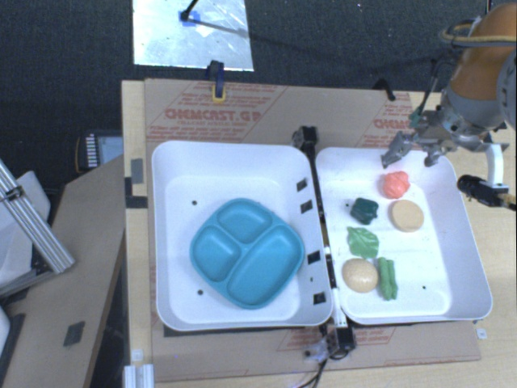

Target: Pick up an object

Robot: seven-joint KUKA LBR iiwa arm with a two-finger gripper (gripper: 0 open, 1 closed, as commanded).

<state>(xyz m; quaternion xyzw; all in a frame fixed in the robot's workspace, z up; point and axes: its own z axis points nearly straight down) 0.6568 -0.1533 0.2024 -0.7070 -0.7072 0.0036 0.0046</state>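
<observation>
a robot lab: bench (242,107) with two white bins (174,217).

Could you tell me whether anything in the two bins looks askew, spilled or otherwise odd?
Only one thing: the blue divided plate in the left bin lies turned at an angle to the bin's walls. The small items in the right bin lie loosely grouped, nothing spilled over the rim or visibly damaged.

Left bin (174,168): one divided plate (246,251), lying toward the near side. Right bin (464,281): a ball (395,184) at the back under the gripper (414,153); nearer, a dark block (364,210) with a round disc (406,215) to its right. Nearest: a leaf (363,241), then an egg-shaped piece (360,274) touching a bean pod (388,278) on its right.
</observation>
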